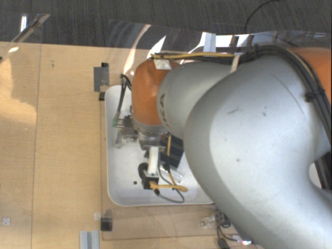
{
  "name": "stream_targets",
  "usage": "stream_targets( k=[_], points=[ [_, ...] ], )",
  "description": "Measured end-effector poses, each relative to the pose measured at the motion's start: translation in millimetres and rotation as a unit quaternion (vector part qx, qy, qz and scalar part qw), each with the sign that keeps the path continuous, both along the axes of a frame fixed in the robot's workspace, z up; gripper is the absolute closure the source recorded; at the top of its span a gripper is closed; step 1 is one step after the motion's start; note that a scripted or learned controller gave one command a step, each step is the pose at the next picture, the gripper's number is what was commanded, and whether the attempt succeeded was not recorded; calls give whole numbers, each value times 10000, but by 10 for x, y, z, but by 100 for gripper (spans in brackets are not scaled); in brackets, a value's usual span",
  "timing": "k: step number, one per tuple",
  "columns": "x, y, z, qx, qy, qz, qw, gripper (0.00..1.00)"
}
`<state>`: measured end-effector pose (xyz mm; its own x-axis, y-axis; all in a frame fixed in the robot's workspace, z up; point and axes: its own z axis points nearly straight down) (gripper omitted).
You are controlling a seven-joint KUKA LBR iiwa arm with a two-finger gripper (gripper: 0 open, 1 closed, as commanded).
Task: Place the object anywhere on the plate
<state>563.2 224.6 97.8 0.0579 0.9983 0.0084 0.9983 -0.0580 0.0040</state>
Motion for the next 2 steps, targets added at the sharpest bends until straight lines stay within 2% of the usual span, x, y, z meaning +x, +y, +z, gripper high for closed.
stream_targets(
  k=[1,2],
  points=[
    [326,121,-75,1,-10,-2351,9720,0],
    [342,132,53,11,-32,-2312,9729,100]
  ],
)
